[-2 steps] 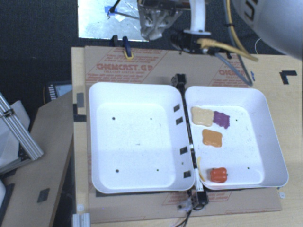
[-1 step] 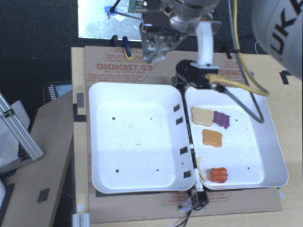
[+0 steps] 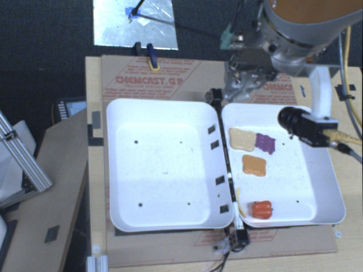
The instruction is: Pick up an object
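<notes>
The right bin (image 3: pixel 323 191) holds several small items. A beige flat piece (image 3: pixel 242 139) lies near its upper left, with a purple piece (image 3: pixel 265 143) touching its right side. Below them sits an orange piece (image 3: pixel 254 165). A red-orange pepper-like item (image 3: pixel 261 209) rests near the front edge, beside a thin yellow strip (image 3: pixel 238 200) along the left wall. My gripper (image 3: pixel 245 85) hangs above the back rim of the right bin, behind the beige piece and apart from every item. Blur and the arm's bulk hide its tip.
The left bin (image 3: pixel 159 163) sits beside the right one, with a black-clipped divider (image 3: pixel 224 157) between them. A black cylinder on a white bracket (image 3: pixel 303 124) juts over the right bin's back right. A shiny metal sheet (image 3: pixel 135 16) lies behind the bench.
</notes>
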{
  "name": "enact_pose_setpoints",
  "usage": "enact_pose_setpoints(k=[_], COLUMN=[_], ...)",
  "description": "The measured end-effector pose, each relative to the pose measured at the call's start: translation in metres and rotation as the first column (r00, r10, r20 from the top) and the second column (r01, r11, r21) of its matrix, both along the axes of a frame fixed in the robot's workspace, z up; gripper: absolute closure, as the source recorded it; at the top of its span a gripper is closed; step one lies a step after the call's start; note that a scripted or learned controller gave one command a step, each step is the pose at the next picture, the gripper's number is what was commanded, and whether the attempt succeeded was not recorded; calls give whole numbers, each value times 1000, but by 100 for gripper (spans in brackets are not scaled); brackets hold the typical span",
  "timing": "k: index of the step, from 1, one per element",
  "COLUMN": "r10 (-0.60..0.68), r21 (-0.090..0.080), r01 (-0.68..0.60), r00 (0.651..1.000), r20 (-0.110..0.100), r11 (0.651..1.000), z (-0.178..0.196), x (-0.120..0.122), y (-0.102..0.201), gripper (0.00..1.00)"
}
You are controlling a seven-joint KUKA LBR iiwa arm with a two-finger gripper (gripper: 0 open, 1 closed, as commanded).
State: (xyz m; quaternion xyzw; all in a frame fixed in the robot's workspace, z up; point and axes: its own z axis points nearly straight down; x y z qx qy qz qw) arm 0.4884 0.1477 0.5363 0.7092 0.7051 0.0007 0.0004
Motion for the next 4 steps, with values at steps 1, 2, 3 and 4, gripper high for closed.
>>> enact_pose_setpoints(k=[1,2,3,4], r10=[12,14,9,12], r21=[1,2,1,3], r01=[-12,-14,-9,-12], r00=[1000,1000,1000,1000], r20=[1,1,0,3], r11=[1000,1000,1000,1000], z=[-2,-1,-1,10], x=[34,40,40,41], y=[40,89,87,87], gripper=[100,100,0,100])
